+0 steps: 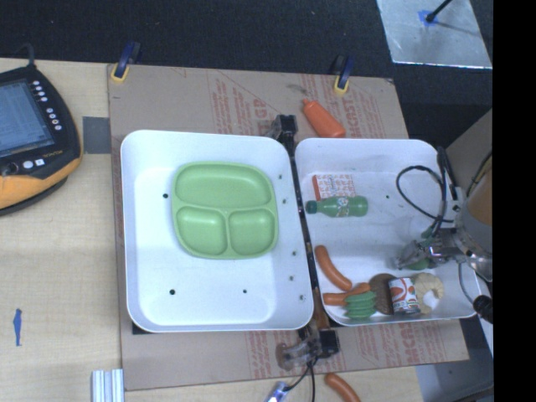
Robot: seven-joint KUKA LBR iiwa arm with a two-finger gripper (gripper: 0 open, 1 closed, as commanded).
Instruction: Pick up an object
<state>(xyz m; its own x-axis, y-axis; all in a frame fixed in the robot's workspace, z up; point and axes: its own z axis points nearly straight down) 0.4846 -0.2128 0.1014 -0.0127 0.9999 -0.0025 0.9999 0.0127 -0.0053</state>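
A: Where is the hand (425,254)?
B: Low over the right bin (377,151), near its right wall, at the end of the arm coming in from the right. A black cable (419,193) loops above it.
A: Open or closed?
B: I cannot tell; it is a small blurred tangle of metal, and nothing can be seen between its fingers.
A: What could it pick up?
B: A green bottle (337,207) lies on its side near the bin's left wall, with a red-and-white packet (332,183) just behind it. An orange sausage (331,266) lies lower down. In the near corner sits a cluster (packed tight): a green ribbed piece (361,305), a small can (403,296) and a pale lump (430,288), just below the hand.
A: And the left bin (151,300)?
B: It holds a green divided plate (225,209). A pendant (33,136) rests on the worktop (59,308) at far left
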